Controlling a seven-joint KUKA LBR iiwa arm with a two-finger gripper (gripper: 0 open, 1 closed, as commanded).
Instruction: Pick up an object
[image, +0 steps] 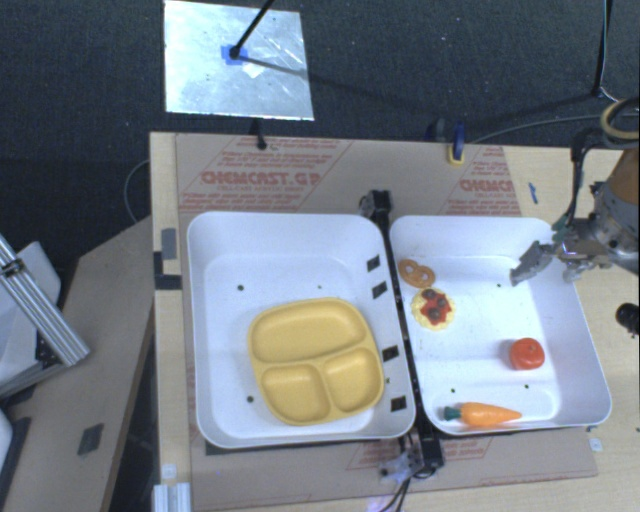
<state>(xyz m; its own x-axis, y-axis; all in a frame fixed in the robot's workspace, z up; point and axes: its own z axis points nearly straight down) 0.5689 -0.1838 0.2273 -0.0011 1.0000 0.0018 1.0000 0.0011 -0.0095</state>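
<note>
The right bin (592, 372) holds a brown pretzel (416, 271) near its far left corner. Just below the pretzel lies a small yellow pizza piece with red topping (433, 309). A red tomato (526, 353) sits toward the right, and an orange carrot (483, 413) lies along the near wall. My gripper (550, 268) hangs over the bin's far right corner, open, with nothing between its fingers. It is well apart from all the objects; the tomato is the closest.
In the left bin (203, 300) lies a yellow divided plate (316, 358). Black clips line the wall between the two bins. A cable runs along the bench's far right, near the arm (615, 215).
</note>
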